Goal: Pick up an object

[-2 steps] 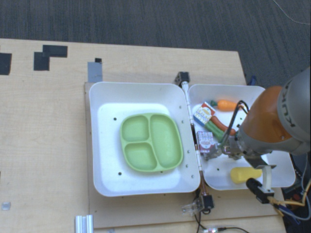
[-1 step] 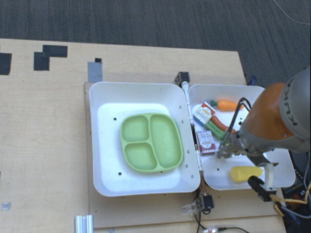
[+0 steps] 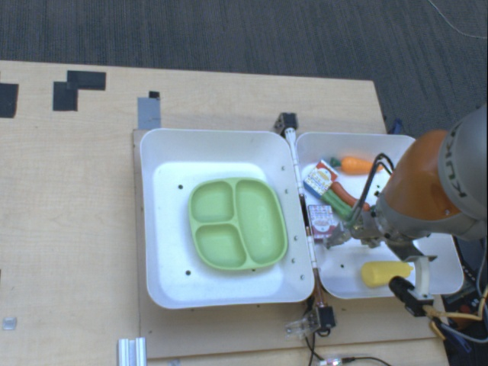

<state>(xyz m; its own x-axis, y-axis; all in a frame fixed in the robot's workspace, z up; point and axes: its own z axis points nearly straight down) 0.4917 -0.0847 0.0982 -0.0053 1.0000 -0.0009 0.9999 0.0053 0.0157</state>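
Camera view: gripper over right bin

Hanging low by the left wall of the right bin (image 3: 450,280), gripper (image 3: 341,235); finger state impossible to tell. Lying just beside its tip, pouch (image 3: 321,219); farther back, carrot (image 3: 356,165) lengthwise left-right.

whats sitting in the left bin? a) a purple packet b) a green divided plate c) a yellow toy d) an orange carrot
b: the green divided plate with three compartments lies in the left bin, while the yellow toy and orange carrot lie in the right bin.
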